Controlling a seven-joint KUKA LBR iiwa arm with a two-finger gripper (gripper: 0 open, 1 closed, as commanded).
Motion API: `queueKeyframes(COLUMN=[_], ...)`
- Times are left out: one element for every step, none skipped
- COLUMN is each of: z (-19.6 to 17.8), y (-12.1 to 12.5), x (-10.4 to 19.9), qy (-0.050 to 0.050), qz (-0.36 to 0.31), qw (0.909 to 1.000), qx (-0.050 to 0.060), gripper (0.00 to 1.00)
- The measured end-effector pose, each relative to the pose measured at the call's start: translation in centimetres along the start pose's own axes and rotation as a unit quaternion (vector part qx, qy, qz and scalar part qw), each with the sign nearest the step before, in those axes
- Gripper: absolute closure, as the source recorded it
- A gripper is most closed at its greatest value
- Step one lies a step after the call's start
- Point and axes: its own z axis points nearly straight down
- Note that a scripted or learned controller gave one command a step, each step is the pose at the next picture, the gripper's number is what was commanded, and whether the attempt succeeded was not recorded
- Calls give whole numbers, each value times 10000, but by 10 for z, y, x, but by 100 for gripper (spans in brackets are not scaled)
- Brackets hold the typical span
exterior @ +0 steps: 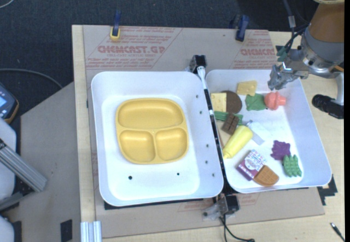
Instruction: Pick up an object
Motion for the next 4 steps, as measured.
queueKeyframes(z=[1, -1, -9, -1], y=[7, 16, 33, 50], x=[43, 107, 162, 206], qy=[11, 19, 18, 15], qz=[-16, -29, -25, -18], qw=[10000, 10000, 10000, 10000], qx=[15, 12, 10, 12], gripper=[100, 100, 100, 100])
